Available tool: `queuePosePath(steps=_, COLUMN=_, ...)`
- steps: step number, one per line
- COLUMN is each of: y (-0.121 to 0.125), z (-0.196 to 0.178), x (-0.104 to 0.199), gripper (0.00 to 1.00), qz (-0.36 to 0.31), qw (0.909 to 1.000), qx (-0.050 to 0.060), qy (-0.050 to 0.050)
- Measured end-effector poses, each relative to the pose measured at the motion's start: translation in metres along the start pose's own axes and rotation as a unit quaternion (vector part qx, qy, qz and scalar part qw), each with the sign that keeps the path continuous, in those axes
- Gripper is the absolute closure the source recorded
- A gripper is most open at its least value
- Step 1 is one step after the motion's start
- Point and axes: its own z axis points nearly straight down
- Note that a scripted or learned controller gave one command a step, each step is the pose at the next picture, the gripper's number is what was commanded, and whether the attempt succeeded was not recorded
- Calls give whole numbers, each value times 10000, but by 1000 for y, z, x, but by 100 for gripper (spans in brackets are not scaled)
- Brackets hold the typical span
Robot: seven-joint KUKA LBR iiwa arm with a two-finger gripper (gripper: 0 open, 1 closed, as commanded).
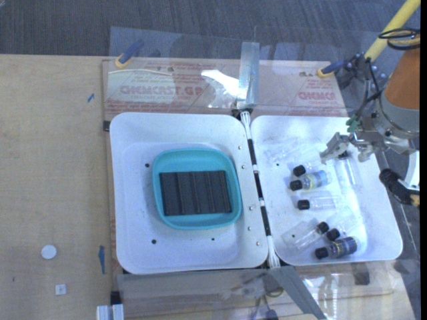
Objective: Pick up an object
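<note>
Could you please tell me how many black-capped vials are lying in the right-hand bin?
About 6 vials in the right bin: two at centre, one just below, three near the front. Clear ones are hard to see, so the count is uncertain.

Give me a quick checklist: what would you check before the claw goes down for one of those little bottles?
1. Bottles to pick lie in the right bin: ok.
2. Claw is over that bin's upper part: ok.
3. Claw is above a bottle: not ok; the blue-labelled vial lies lower left of it.
4. Claw open wide enough: cannot tell.
5. Target stands apart from neighbours: not ok; another black-capped vial lies against it.
</note>
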Motion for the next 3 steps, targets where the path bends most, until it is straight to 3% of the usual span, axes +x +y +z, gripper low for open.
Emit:
queuePosePath(steps=1, y=-2, z=112, x=14, gripper=0, qz=-512, qw=9987, qx=-24, qy=-9)
queuePosePath(steps=2, y=-2, z=102, x=13, gripper=100, qz=-501, qw=9987, qx=-40, qy=-18)
queuePosePath(steps=3, y=0, z=-6, x=136, gripper=100, qz=-629, qw=9980, qx=-13, qy=-4)
